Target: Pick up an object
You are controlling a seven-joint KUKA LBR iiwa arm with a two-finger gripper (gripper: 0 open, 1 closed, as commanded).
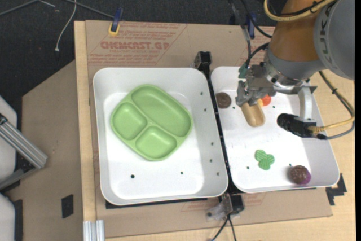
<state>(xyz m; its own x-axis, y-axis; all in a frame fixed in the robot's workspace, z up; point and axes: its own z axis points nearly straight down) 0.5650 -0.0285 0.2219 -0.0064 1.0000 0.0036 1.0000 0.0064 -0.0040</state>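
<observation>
- The bench is covered with a brown cardboard sheet and carries both white bins side by side.
- The arm comes in from the right of my view. Its orange band sits above the far end of the right bin, and the wrist points down into that bin.
- The left bin holds one thing, a green divided plate with three compartments, lying flat near the middle.
- The right bin holds the small items.
- The pincer hangs low over the far left part of the right bin. From this angle I cannot tell whether it is apart or together.
- A tan cylinder lies just below the pincer on the bin floor, its upper end right at the tip. I cannot tell whether they touch.
- A dark purple ball rests in the near right corner.
- A small green piece lies just to the left of the ball, apart from it.
- A brown round piece sits by the bin's left wall, beside the pincer.
- A small orange bit shows just to the right of the pincer.
</observation>
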